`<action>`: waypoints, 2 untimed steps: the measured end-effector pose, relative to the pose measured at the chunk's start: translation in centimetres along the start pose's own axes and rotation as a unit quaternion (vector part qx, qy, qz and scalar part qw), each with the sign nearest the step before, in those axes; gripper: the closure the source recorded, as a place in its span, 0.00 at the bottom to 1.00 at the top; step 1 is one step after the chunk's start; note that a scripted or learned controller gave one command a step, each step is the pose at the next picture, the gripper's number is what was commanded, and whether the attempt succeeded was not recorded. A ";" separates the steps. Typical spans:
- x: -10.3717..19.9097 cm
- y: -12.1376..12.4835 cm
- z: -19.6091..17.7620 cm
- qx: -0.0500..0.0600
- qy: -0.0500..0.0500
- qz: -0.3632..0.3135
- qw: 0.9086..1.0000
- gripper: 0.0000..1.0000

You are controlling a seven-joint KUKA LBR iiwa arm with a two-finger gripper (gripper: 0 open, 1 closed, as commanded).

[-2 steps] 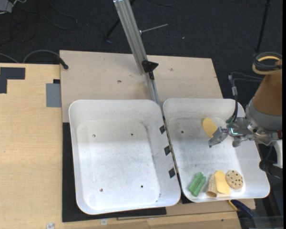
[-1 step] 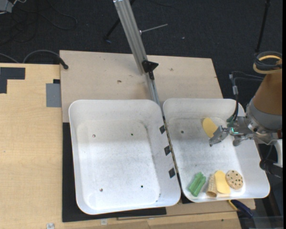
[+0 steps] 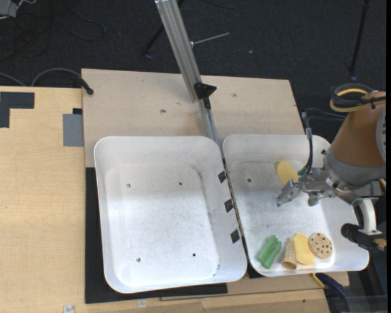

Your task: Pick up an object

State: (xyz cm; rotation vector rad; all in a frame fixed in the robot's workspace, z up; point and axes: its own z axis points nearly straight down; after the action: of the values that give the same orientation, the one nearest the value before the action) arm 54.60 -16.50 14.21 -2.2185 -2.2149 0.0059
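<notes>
Two white bins sit side by side on the bench. Left bin [image 3: 156, 214] has a bare, speckled floor w/ a few small dark dots. Right bin [image 3: 260, 175] holds the candidates: along its near edge, left to right, a green ridged piece [image 3: 270, 251], a tan cone-like piece [image 3: 290, 255], a yellow block [image 3: 304, 248] touching the cone, and a round spotted cookie-like disc [image 3: 320, 244] just beside the block. Further back, a yellow rounded object [image 3: 287, 171] lies alone mid-bin. Gripper [image 3: 298, 192] hangs low over the bin floor just beside and in front of that yellow object, approx. touching its near side; fingers look splayed apart, w/ nothing between them. Judgement: this is the approach/descent step, grasp not yet made. Next move needs the fingers centred over the yellow object so they straddle it, then close and lift; as placed now, closing would prob. miss or nudge it away.
</notes>
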 end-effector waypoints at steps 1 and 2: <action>0.0 0.1 5.1 -0.003 -0.001 0.000 1.000 0.00; -0.1 0.0 4.0 -0.003 0.000 0.003 1.000 1.00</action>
State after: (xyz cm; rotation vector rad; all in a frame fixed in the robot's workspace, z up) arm 54.61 -16.54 10.24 -2.2289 -2.2112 0.0002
